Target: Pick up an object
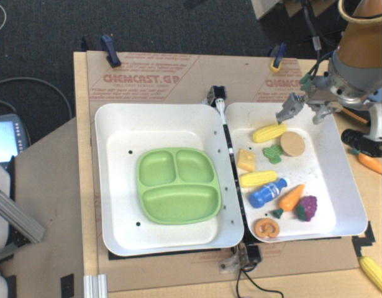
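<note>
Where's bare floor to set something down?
Left bin: a bare strip all round the green tray. Right bin: free along its right wall, beyond the grapes. Crowded from the corn to the pretzel.

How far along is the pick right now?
Nothing looks picked yet. The gripper hangs open over the right bin's far end, just above the corn cob, with nothing between its fingers. The other toy foods lie in that bin. Left to do: descend, close, lift.

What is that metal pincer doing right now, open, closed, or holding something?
Pincer: open, holding nothing, poised above the far end of the right white bin, near the yellow toy corn cob.
</note>
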`<act>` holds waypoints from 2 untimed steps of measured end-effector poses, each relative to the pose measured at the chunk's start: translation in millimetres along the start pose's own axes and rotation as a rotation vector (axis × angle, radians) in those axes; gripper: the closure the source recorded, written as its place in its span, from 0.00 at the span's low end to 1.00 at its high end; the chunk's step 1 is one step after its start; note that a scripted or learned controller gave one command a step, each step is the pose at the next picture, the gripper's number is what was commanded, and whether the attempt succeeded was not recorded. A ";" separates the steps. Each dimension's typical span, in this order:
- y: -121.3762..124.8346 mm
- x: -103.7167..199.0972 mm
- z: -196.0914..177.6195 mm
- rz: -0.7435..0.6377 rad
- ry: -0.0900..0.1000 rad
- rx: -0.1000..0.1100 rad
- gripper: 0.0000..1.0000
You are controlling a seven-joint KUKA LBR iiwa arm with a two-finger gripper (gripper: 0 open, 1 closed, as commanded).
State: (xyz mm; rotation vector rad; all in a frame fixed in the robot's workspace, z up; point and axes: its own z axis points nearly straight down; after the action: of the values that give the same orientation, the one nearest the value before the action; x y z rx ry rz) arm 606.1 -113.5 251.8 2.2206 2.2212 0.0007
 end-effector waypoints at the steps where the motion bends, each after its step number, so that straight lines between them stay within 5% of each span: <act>1: 4.8 -33.7 156.3 0.003 0.000 0.010 0.00; 2: 55.7 -46.3 168.0 -0.009 0.006 0.039 0.00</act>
State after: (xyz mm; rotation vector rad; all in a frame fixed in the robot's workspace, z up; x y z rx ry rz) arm 662.0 -159.9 83.9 2.2329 2.2536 -0.0367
